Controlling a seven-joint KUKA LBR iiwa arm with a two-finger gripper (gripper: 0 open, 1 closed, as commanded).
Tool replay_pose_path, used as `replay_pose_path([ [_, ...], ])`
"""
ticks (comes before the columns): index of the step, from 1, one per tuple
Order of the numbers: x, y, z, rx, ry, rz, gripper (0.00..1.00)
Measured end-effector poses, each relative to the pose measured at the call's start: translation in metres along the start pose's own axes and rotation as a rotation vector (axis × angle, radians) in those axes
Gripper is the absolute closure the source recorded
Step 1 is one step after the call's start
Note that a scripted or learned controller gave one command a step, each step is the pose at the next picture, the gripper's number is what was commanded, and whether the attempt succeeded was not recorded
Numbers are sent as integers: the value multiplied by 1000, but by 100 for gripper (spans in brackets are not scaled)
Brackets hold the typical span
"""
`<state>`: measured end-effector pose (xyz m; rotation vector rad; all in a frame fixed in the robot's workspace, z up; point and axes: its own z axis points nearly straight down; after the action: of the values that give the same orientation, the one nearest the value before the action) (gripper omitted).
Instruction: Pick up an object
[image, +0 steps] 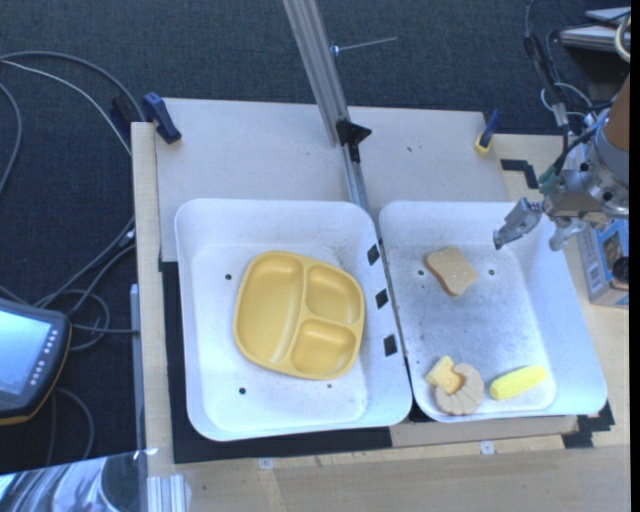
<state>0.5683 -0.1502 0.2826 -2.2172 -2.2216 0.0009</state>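
Two bins: side by side on counter (250, 140); right bin (575, 330) taken as landmark.
End effector (537, 222): above right bin's upper right corner, fingers spread apart, holding nothing.
Candidates: bread slice (451, 270) in bin's upper middle; corn cob (518, 381), cheese wedge (443, 374) and round cookie (461, 392) along its lower edge.
Risk: likely slip or double grab, cheese touching cookie.
Hard to make out: arm cut off beyond bin's right side.
Left of bin: yellow tray (298, 314).

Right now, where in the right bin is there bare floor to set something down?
Free: the middle of the right bin, between the bread slice and the corn cob. Crowded: the near edge, where the cob, cheese piece and cookie cluster.
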Motion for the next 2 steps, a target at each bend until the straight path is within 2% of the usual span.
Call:
replay_pose_path([
  [1, 0, 0, 0, -1, 0, 0, 0],
  [2, 0, 1, 42, 3, 0, 2, 0],
])
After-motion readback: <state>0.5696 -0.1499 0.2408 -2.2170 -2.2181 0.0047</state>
